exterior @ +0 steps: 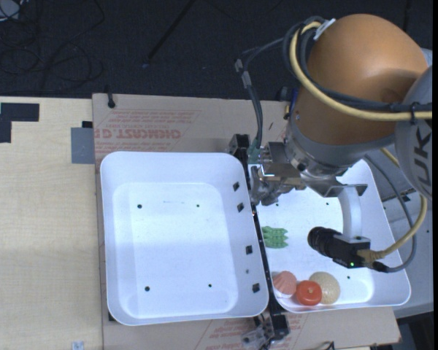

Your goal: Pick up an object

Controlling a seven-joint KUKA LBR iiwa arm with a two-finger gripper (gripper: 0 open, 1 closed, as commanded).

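The grey arm with the orange band (365, 71) reaches over the right shallow white plastic bin (390, 279). Its two-finger gripper (266, 195) sits low near that bin's far left corner, close beside the divider between the two bins. Whether the gripper is released or clenched cannot be told from this view, as the wrist body covers most of it. No object is visible in it.

Task status: the pick is judged not yet done. All visible objects lie on the floor of the right bin, and none is lifted.

Object count, right bin:
- One small green ridged plastic piece (274, 237), lying against the left wall about midway along it, just nearer than the gripper.
- One pale pink round piece (284, 281), at the near left corner.
- One red round cap-like piece (308, 293), touching the pink piece at the near edge.
- One cream round piece (326, 286), touching the red piece.

The left shallow white plastic bin (109, 195) lies beside it.

Remaining work: close on one object and lift it. The green piece is the nearest candidate.
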